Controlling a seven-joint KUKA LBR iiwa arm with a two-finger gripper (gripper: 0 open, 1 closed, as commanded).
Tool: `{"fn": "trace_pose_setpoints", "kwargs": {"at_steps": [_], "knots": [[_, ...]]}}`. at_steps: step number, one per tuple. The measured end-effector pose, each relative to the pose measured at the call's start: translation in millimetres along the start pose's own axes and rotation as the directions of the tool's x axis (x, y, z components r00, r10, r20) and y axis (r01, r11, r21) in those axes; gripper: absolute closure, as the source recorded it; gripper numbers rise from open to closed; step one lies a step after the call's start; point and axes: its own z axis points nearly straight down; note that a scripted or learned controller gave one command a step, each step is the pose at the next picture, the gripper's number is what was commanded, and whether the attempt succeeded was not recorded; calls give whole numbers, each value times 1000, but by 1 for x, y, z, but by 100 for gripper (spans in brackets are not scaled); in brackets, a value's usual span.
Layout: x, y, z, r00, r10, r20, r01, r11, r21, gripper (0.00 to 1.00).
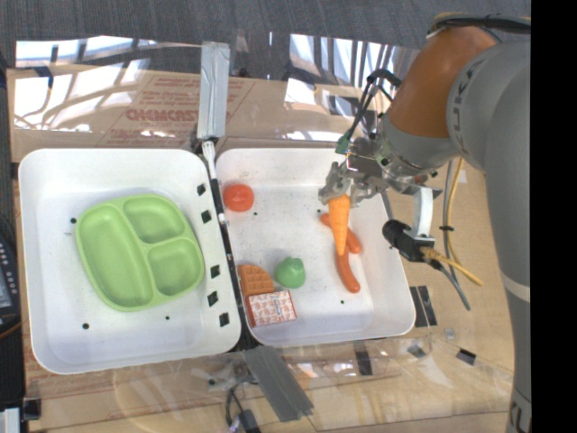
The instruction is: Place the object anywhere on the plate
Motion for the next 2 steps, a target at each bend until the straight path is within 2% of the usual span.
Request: {"fn": "trace_pose_setpoints", "kwargs": {"at_steps": [1, 2], "knots": [[59, -87, 13, 1000, -13, 0, 13, 1000, 3, 100], [134, -72, 2, 998, -59, 0, 59, 998, 0, 100]]}}
